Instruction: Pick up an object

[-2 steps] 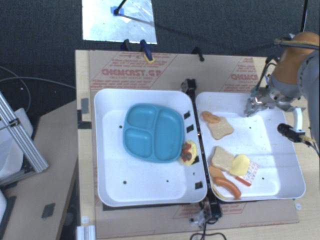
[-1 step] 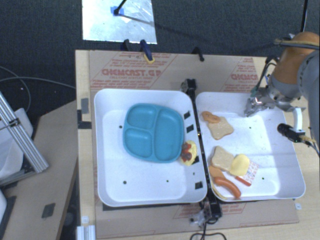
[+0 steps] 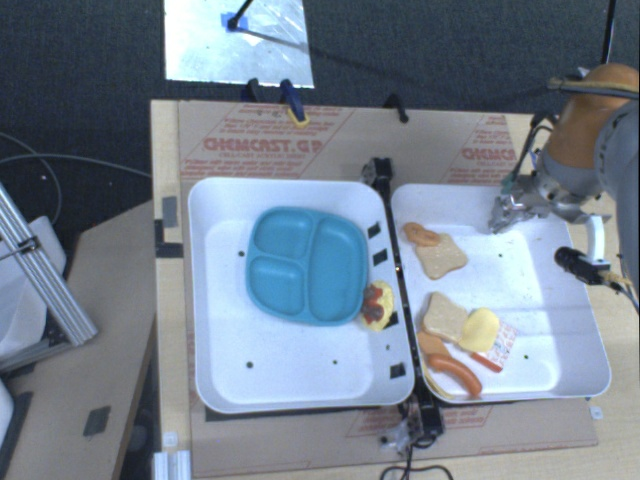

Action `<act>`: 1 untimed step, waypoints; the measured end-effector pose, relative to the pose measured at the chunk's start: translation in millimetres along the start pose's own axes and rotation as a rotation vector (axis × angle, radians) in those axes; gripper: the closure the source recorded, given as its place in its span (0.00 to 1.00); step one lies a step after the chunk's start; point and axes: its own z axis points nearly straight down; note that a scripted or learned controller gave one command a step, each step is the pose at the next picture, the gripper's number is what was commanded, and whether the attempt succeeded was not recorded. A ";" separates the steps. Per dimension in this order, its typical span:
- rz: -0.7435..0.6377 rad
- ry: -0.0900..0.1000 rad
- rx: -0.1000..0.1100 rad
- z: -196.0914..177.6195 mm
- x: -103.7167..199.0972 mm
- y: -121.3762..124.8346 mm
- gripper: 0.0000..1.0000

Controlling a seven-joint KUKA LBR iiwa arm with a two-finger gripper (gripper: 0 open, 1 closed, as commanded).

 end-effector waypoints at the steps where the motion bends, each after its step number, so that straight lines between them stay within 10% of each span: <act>1: 0.000 0.000 0.000 0.0 0.0 0.0 1.00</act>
